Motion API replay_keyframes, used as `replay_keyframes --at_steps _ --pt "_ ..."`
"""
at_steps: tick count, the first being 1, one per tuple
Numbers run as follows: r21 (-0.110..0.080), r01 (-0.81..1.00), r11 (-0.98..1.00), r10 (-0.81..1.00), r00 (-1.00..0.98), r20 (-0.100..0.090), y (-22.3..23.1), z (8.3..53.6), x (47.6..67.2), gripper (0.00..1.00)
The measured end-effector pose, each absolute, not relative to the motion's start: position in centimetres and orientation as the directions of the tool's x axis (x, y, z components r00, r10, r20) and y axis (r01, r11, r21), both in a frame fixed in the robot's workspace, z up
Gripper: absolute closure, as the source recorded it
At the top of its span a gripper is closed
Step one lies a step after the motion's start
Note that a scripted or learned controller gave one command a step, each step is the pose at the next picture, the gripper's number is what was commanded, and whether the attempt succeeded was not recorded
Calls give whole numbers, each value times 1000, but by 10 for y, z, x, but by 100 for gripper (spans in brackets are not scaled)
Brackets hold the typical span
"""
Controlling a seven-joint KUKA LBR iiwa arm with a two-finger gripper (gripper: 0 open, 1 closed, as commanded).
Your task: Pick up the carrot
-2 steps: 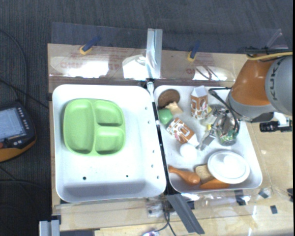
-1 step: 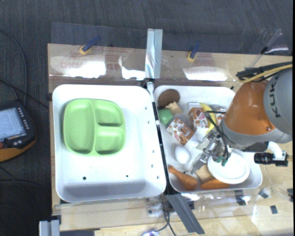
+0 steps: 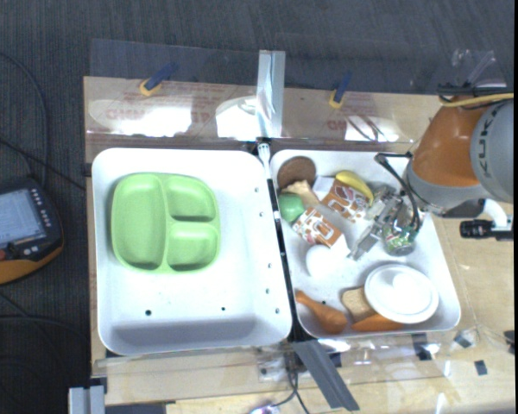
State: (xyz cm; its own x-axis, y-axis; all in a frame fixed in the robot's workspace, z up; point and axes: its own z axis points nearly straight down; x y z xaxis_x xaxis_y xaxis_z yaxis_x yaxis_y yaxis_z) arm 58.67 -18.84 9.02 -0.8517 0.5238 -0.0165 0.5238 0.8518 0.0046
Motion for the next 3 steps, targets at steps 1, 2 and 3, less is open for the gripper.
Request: replay_keyframes --at_steps 1,2,3 --pt "2 380 925 380 -925 -12 -144 91 488 0" --pt "-1 241 971 240 -971 -6 -153 120 584 0" --pt "-1 567 823 567 -823 2 -103 107 522 0"
